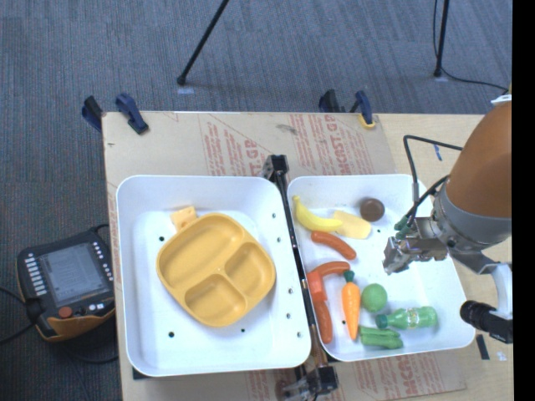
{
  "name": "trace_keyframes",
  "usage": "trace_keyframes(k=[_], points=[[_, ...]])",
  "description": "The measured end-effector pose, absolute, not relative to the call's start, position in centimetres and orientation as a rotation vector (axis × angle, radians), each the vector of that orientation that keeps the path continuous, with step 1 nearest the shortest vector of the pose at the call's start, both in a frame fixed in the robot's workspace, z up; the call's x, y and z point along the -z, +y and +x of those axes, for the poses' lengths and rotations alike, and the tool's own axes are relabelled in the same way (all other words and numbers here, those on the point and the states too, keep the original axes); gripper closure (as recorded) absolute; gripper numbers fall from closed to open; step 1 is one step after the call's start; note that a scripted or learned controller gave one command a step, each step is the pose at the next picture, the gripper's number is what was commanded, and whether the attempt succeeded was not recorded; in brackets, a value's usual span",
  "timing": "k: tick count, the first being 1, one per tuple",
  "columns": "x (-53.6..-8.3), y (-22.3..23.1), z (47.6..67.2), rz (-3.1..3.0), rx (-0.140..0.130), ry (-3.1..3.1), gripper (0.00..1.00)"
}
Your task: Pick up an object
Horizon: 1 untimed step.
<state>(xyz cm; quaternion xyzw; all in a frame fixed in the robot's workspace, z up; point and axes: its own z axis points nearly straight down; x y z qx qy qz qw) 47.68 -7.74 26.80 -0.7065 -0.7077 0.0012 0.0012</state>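
Grey gripper [399,256] is hovering over your right white bin [435,189]; grip state unclear, so you're choosing the green ball [374,296] next.

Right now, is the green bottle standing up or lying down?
Lying down. The bottle rests on its side on the right bin's floor, long axis across the view.

Blue clamps [131,112] at bench edge; teach pendant [65,283] on carpet.

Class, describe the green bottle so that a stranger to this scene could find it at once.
Start at the right bin, where the toy food lies. Near its front right corner lies the green bottle, on its side, right of the green ball. It alone there has a cap and a label.
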Motion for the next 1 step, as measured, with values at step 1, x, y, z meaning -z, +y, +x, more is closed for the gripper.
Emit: trace_keyframes(k=[1], points=[[-27.57,-7.73,47.77,-2.213,-0.008,-2.222,1.00]])
